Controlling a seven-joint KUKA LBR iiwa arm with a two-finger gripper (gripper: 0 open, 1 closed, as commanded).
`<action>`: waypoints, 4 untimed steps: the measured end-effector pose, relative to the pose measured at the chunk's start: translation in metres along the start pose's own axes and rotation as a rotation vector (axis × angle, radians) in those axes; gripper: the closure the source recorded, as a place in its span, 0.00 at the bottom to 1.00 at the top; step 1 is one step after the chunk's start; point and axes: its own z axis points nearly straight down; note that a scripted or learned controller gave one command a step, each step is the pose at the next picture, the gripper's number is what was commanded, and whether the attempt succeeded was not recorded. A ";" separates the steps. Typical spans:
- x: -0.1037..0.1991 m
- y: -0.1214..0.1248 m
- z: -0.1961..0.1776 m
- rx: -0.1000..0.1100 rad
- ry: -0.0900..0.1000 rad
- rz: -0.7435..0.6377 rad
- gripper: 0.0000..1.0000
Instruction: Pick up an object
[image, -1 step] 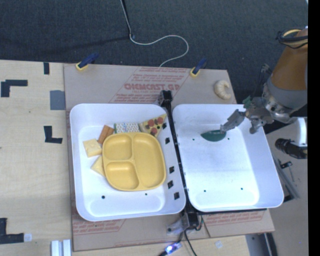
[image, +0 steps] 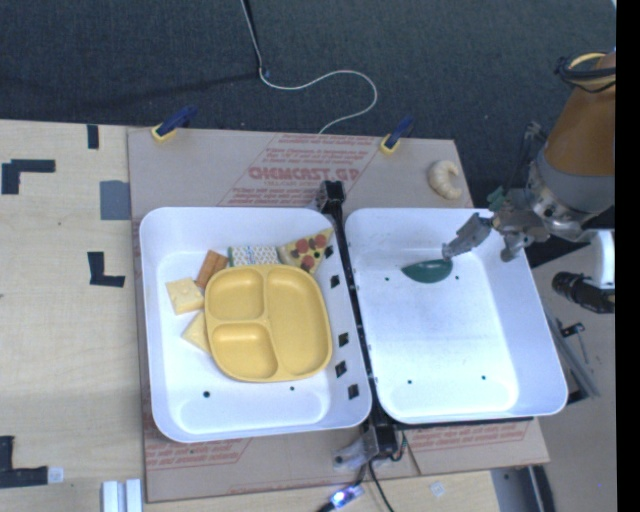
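**Gripper reaches for the green thing in the right bin**

On the left of the frame, the left bin (image: 160, 400) holds one yellow tray (image: 268, 322) with three hollows. A few flat pieces peek out from under it: one tan square (image: 184, 295), one brown strip (image: 210, 267) and some spotted bits (image: 300, 250) I cannot count.

In the right bin (image: 480, 390) lies one dark green thing (image: 428, 270), near the bin's upper middle. It looks flat and small.

At the upper right of the frame, the gripper (image: 488, 238) hangs just beside it, with two fingers spread apart and nothing between them. One finger (image: 466, 238) points at the green thing.

It could slip away, because it is thin and lies flat. The gripper could also bump the bin floor.

One pale lump (image: 446, 178) sits on the desk above the bins.
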 end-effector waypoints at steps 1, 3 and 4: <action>-0.004 -0.002 0.064 0.005 0.000 0.000 0.00; 0.004 -0.004 0.162 0.002 -0.001 -0.001 0.00; 0.004 -0.003 0.149 0.000 -0.001 -0.001 1.00</action>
